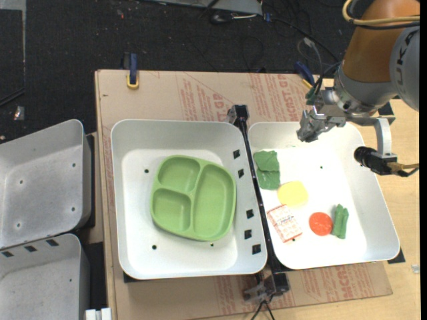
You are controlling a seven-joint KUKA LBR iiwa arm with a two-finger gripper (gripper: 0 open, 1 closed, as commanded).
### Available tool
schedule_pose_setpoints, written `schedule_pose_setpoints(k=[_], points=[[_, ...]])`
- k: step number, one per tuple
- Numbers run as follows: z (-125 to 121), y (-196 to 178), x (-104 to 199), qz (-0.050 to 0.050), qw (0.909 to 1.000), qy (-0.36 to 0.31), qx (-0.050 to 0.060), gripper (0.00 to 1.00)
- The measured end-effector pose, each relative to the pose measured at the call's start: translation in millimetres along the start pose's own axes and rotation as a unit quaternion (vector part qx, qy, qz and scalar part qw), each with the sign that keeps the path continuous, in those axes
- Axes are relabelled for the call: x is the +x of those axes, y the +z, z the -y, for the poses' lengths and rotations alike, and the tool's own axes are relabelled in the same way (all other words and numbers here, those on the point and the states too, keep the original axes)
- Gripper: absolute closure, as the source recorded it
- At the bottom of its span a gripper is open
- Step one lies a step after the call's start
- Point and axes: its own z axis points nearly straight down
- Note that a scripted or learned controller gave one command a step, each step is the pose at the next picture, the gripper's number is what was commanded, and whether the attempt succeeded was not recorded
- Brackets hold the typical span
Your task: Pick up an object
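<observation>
My gripper (308, 134) hangs over the far edge of the right bin (373, 242), with nothing visible between its fingers. Below it and to the left lies a green crumpled piece (267, 169). A yellow round object (292, 193) rests just beyond that, near the bin's middle. Nearer the front sit a white and red packet (284, 222), a red round object (321, 223) and a small green object (341, 221) touching it.
The left bin (133, 245) holds a green divided plate (194, 197). A black divider with clips (252, 199) runs between the bins. White bin lids (40, 179) lie at the far left.
</observation>
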Motion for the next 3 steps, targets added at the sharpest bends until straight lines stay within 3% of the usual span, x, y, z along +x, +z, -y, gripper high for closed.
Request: schedule_pose_setpoints(k=[1,3], points=[[13.0,8.9,42.6,-0.001,1.0,-0.001,0.004,1.0],[25.9,12.8,159.4,-0.001,1.0,-0.002,0.004,1.0]])
